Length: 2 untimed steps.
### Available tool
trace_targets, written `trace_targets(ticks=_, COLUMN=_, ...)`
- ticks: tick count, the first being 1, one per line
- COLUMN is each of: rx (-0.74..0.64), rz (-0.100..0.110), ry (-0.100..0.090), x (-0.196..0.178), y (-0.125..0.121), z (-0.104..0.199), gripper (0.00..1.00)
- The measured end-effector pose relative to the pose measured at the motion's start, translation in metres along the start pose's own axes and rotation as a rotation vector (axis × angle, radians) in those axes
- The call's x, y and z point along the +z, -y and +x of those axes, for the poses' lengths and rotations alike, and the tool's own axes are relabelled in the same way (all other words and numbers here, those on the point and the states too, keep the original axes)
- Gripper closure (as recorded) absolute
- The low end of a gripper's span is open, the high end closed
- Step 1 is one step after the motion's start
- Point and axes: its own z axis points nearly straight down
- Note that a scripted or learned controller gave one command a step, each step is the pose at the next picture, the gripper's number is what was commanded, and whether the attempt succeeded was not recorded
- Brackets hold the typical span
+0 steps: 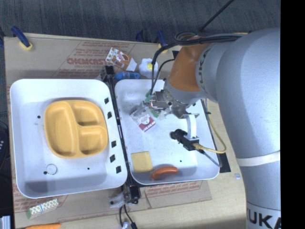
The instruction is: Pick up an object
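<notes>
The right bin (205, 168) holds a clear plastic packet with a red label (144, 119), a flat yellow square block (141, 161) and an orange-red sausage (164, 171) near the front wall. My gripper (156, 104) hangs over the bin's upper middle, right at the packet's top right edge and touching or nearly touching it. The wrist hides how the gripper meets the packet. The grey arm with its orange band (186, 73) comes in from the right and covers the bin's far right corner.
The left bin (19, 142) holds a yellow divided plate (76, 127). A black part with a yellow cable (185, 140) hangs by the wrist over the right bin. A snack packet (116, 57) and a blue item (127, 75) lie behind the bins.
</notes>
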Motion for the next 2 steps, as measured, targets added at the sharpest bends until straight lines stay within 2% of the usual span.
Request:
trace_targets(ticks=1, rx=0.101, rz=-0.001, ry=-0.001, x=0.031, y=0.021, z=0.006, gripper=0.0)
trace_targets(ticks=2, rx=0.096, rz=0.001, ry=-0.001, x=0.021, y=0.021, z=0.006, gripper=1.0)
